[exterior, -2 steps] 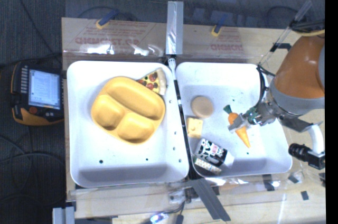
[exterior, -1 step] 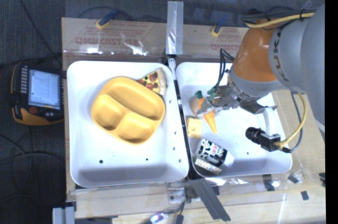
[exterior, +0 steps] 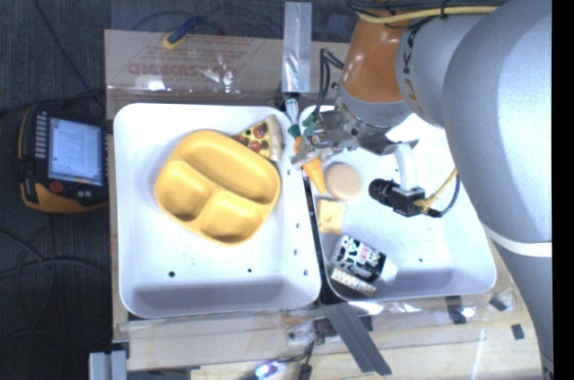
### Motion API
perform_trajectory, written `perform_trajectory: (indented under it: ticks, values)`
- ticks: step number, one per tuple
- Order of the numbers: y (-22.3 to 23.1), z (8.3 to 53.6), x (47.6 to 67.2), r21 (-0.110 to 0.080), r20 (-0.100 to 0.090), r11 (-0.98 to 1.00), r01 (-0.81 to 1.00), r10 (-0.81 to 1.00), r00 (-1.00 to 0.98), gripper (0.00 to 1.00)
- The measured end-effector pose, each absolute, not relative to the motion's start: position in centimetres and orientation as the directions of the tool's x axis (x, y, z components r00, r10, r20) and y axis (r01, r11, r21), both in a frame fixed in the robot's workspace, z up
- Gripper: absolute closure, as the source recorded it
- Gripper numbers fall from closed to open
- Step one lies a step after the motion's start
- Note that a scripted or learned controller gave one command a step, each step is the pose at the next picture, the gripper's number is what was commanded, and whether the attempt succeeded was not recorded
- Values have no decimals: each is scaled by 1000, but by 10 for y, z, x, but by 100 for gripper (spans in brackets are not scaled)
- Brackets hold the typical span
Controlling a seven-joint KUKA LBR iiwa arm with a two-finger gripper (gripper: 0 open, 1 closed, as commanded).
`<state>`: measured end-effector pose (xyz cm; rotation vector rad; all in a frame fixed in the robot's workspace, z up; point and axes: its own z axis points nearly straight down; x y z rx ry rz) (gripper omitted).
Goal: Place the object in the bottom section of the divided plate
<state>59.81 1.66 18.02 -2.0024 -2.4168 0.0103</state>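
grey and bulky, the arm fills the foreground, its orange band above the wrist, and its end effector hangs over the near-left corner of the right bin, just beside the divider between the two bins. whether its fingers are spread or closed i cannot tell, nor whether anything sits between them; the wrist hides them. the likely target seems to be the small orange piece just under the end effector, touching the round tan disc, though that is a guess from position. to do this step well, the grasp should take one piece alone, lift straight up clear of the bin wall, then travel across the divider to the yellow divided plate in the left bin. release low over the plate's bottom section, not on the ridge. the orange piece looks small, flat-sided and slippery, partly shadowed.
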Motion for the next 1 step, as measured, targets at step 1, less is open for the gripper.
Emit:
perform_trajectory:
  ticks: [1]
  values:
    - [16,180,598,-7,-3,185,983,983,-185,0]
